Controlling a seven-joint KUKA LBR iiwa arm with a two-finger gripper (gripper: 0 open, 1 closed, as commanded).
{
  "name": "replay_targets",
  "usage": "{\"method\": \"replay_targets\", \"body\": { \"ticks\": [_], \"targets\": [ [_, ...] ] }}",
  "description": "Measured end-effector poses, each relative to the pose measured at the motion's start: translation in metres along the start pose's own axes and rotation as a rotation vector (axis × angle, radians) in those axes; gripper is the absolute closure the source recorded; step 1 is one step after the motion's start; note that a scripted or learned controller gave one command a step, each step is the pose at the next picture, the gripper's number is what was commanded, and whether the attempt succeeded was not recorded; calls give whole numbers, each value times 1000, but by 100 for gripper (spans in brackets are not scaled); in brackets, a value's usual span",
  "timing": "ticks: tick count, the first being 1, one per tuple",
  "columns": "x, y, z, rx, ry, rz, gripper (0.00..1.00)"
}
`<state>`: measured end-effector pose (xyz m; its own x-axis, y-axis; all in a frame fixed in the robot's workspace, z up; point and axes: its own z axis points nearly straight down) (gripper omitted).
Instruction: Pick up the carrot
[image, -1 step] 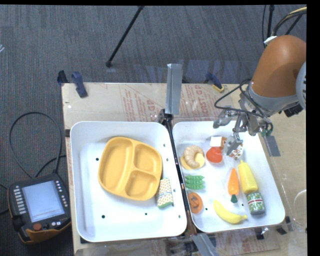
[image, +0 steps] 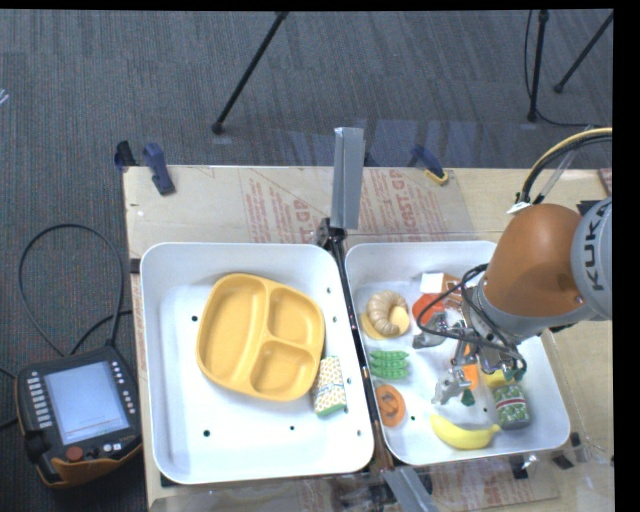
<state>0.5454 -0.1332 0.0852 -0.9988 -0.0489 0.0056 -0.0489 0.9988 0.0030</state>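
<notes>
End effector (image: 462, 385): opening could not be told | carrot (image: 492, 378): seen just beside it, partly hidden | judged light, stiff, smooth; mid-body grasp advised

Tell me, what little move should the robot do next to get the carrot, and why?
Probably lower a little straight down: the gripper hangs over the right bin, right beside an orange piece that looks like the carrot. The banana and can crowd close, so go slowly.

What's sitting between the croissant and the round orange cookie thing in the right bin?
In the camera view, green pea pods lie between the croissant and the orange disc.
</notes>
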Motion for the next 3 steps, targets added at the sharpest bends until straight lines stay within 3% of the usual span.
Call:
{"method": "replay_targets", "body": {
  "ticks": [1,2,3],
  "targets": [
    [47,31,-1,2,-5,-276,0],
    [-46,-37,-43,5,-13,-178,0],
    [32,-55,0,-1,-1,-140,0]
  ]
}}
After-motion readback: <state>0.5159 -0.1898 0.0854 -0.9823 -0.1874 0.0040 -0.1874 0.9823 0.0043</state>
